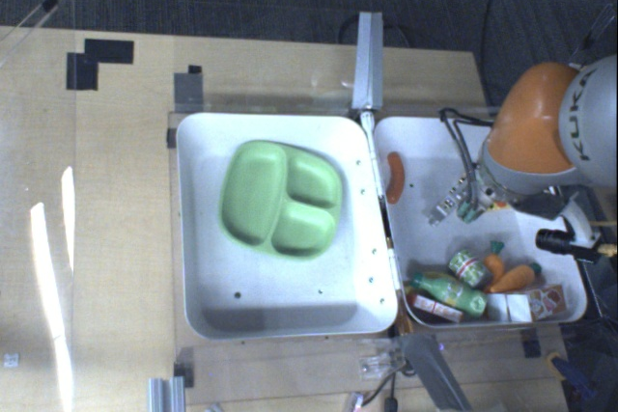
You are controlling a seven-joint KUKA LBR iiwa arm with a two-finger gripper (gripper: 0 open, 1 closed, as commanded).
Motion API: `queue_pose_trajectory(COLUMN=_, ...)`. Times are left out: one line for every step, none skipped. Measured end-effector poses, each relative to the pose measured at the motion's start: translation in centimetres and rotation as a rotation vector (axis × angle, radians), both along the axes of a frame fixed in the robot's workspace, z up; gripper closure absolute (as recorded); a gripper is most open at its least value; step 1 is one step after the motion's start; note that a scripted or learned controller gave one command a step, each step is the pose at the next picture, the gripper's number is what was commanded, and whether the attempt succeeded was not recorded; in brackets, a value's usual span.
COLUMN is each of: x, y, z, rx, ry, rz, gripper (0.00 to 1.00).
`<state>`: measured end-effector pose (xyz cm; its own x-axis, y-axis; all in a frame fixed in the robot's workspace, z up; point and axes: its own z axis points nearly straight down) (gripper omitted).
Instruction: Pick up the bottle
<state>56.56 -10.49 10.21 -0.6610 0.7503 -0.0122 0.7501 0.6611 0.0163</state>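
Lying bottle (447,295) touches a can (469,267) and carrot (512,279); claw (454,205) above, grip state unclear.

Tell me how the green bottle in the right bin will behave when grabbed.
The green bottle lies on its side, so it may roll if nudged. Its smooth rounded body could slip between fingers. The can and carrot sit close, so they may shift.
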Motion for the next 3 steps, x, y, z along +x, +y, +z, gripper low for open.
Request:
queue_pose_trajectory(x=0.0, y=0.0, z=0.0, rx=0.0, ry=0.0, rz=-0.001, gripper=0.0)
queue_pose_trajectory(x=5.6, y=-3.8, z=-1.2, rx=0.001, ry=0.014, rz=-0.253, gripper=0.0)
queue_pose_trajectory(x=-0.7, y=-8.9, z=-1.3, rx=-0.002, ry=0.009, rz=-0.243, gripper=0.0)
